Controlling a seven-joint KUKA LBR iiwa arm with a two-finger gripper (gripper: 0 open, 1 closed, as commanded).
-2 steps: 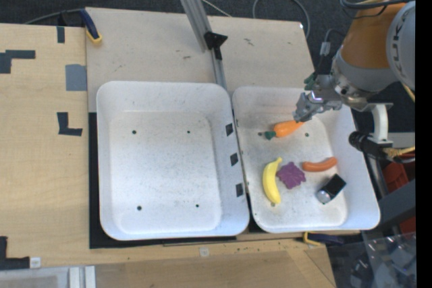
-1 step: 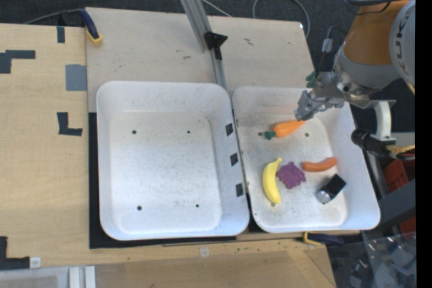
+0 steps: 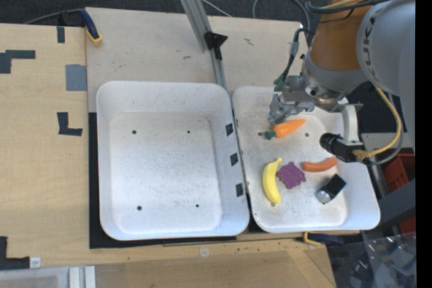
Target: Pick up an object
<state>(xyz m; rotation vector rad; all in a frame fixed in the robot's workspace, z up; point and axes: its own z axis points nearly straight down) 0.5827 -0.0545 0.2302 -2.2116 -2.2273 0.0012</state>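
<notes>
Banana [image 3: 271,181] lies nearest the front edge of the right bin [image 3: 358,216], with a purple grape bunch [image 3: 291,175] just beside it and a small black block [image 3: 330,188] off to the right. A thin orange-red sausage shape [image 3: 318,164] sits just behind those. Farther back lies the carrot [image 3: 288,128], its green end pointing left. The gripper [image 3: 285,111] hangs right over the carrot's middle, close above or touching it; whether it has clenched or is released, I cannot tell. Left bin [image 3: 162,94] sits alongside.
</notes>
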